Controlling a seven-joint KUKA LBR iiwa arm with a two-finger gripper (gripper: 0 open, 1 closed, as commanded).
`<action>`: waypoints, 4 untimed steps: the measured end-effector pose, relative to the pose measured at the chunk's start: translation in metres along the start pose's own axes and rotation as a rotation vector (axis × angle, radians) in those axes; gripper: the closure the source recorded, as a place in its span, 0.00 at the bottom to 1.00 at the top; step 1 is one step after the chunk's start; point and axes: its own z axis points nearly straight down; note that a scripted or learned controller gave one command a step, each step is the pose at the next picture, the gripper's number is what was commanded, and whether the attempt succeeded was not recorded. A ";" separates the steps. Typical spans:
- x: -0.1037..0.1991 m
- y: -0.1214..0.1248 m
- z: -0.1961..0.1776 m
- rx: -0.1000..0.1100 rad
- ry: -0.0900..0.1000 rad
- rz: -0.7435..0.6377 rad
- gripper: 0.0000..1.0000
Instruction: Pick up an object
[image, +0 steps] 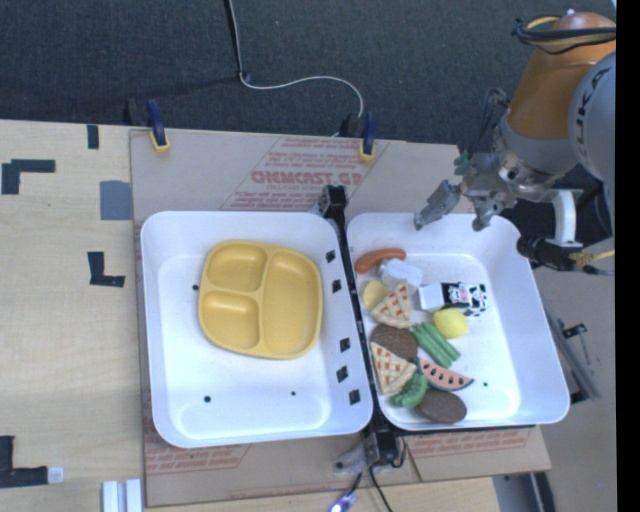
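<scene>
White plastic bins sit side by side on a cardboard sheet (300, 180) clamped to the pale wooden bench (60, 300), the left bin (165, 400) holding a yellow divided plate (262, 298) and the right bin (520, 390) a heap of toy food (415, 335), crowded toward its left half, likely as pick stock. The gripper (455, 210) hangs above that bin's far rim, fingers spread and holding nothing, well apart from the heap. Dark carpet lies beyond the bench.
</scene>
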 end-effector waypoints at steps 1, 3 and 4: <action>-0.027 -0.091 0.061 0.013 0.002 0.007 0.00; 0.013 -0.156 0.153 -0.026 -0.019 0.011 0.00; 0.017 -0.157 0.146 -0.009 -0.003 0.005 1.00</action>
